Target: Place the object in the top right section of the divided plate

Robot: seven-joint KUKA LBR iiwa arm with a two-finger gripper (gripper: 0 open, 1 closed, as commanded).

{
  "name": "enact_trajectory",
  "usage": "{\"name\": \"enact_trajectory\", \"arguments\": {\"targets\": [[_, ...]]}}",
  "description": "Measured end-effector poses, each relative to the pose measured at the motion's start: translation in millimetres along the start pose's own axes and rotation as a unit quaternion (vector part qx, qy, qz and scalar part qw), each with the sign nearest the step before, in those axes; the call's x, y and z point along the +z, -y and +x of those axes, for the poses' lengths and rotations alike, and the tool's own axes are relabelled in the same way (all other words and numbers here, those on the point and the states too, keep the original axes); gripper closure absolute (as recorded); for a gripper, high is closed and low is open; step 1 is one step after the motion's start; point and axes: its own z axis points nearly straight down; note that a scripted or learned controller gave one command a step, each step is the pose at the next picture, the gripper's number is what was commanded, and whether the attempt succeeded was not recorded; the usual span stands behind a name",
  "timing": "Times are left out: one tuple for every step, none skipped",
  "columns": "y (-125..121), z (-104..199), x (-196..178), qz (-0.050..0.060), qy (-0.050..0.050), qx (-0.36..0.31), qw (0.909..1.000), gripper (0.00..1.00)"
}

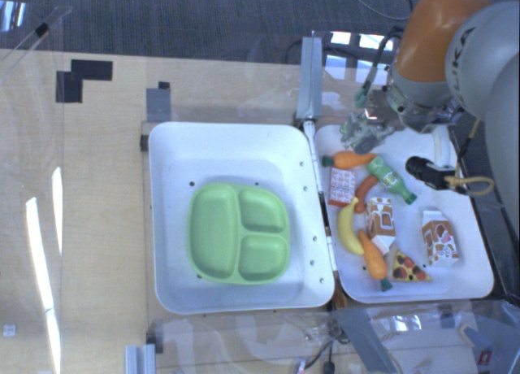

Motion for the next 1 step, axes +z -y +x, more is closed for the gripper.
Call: {"name": "enact_trajectory", "arguments": {"targets": [[53.6, 47.0, 19.0, 0.001, -0.001, -0.045, 0.9990, 1.00]]}}
